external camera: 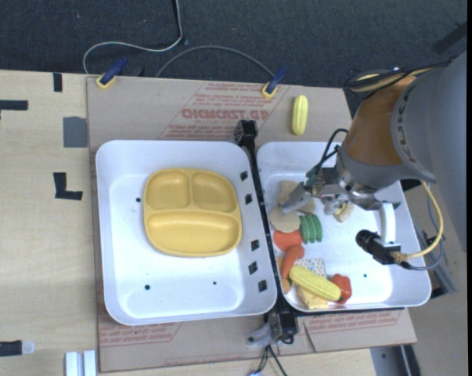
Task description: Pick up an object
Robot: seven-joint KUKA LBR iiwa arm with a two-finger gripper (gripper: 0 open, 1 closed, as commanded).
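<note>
1. My gripper [297,200] sits low in the right bin [376,288], near the bin's upper left part, with my arm [392,128] coming in from 3 o'clock.
2. Gripper state: cannot tell, the tip is too small and cluttered to read.
3. Pickable things are piled along the right bin's left side, running toward 6 o'clock from my gripper.
4. Tan round piece [285,219] lies just below the gripper tip; cannot tell if touching.
5. Green ridged piece [311,229] is just beside the tan one, at its 3 o'clock.
6. Orange-red piece [290,251] lies at 6 o'clock of the tan piece, close against the bin's left wall.
7. Corn cob [315,283] lies tilted near the bin's bottom edge, with a red piece [343,286] touching at its 3 o'clock.
8. Small pale piece [342,211] is near my wrist, at 3 o'clock of the gripper.
9. Black cable fitting [374,246] with a yellow cable [433,233] hangs over the bin's right half.
10. Left bin [118,210] holds a yellow divided plate [192,211], upright, around its centre.
11. Black divider [255,202] runs between the two bins, just beside the pile at its 9 o'clock.
12. Second yellow corn [299,114] lies outside the bins on the cardboard [204,112], at 12 o'clock of the right bin.
13. Two clamps [110,75] pin the cardboard's top edge to the table [24,249].
</note>
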